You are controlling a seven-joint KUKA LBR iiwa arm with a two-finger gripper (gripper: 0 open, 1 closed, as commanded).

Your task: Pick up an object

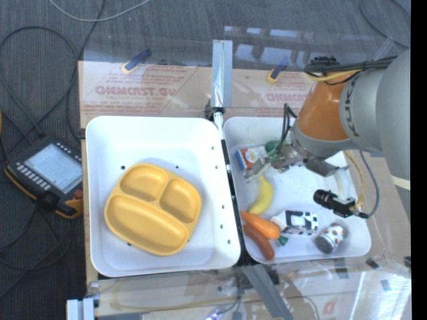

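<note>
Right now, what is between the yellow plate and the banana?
In the camera view, the raised white walls where the two bins meet lie between the yellow plate and the banana; otherwise just bare bin floor.

Dark grey carpet floor with loose cables; teach pendant lies on it off the bench's left edge. Cardboard sheet along bench's far edge.

Right bin crowded: banana, carrot; left bin's edges open.
</note>
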